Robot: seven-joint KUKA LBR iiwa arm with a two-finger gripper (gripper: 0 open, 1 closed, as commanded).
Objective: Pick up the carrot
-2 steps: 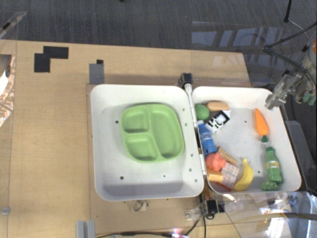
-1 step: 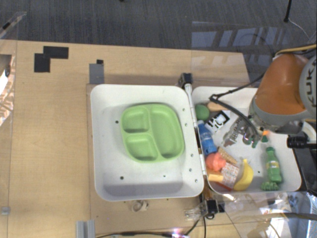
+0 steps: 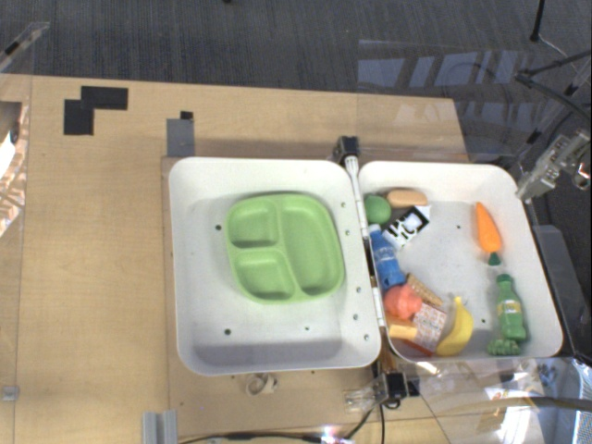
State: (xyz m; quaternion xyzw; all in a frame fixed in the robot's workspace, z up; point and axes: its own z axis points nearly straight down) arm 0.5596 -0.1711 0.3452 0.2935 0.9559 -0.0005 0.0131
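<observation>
divided plate (image 3: 282, 246) in left bin (image 3: 199, 248), carrot (image 3: 487, 228) in right bin (image 3: 541, 276)

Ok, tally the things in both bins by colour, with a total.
Green: 3, the divided plate, ball, bottle
Orange: 1, the carrot
Yellow: 1, the banana
Blue: 1, the bottle
Tan: 1, the bread roll
Total: 7 that I can tell apart

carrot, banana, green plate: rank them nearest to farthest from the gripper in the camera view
The gripper sits at the right edge, above the right bin.
1. Carrot, right bin, far right side.
2. Banana, right bin, near edge.
3. Green plate, left bin, centre.
</observation>
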